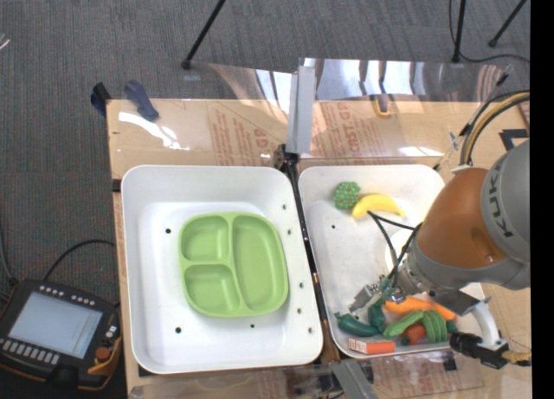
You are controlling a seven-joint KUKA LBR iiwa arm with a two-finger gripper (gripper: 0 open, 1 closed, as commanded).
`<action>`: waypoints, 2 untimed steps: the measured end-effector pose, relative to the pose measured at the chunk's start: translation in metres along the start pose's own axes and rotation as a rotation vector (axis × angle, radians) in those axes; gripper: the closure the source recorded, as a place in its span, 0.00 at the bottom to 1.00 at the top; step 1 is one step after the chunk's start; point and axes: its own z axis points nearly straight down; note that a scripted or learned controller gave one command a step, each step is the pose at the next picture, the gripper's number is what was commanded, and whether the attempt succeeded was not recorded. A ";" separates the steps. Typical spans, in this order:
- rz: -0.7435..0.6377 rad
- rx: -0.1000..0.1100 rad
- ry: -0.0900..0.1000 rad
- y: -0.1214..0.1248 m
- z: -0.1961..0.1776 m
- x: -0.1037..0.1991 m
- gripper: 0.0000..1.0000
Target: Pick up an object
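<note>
Grey carpet behind, gripper [381, 289] low over toy vegetables [407, 319] at five o'clock of right bin [322, 215], fingers perhaps hidden, cannot tell; nothing visibly lifted yet.

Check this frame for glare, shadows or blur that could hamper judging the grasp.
Camera view: sharp focus throughout; glare streaks the clear panel behind the bins and whitens the right bin floor; soft shadow lies under the green tray; the arm covers the gripper, shading the toy pile at the near corner.
</note>
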 end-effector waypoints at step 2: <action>0.090 -0.012 -0.007 -0.001 -0.185 0.014 1.00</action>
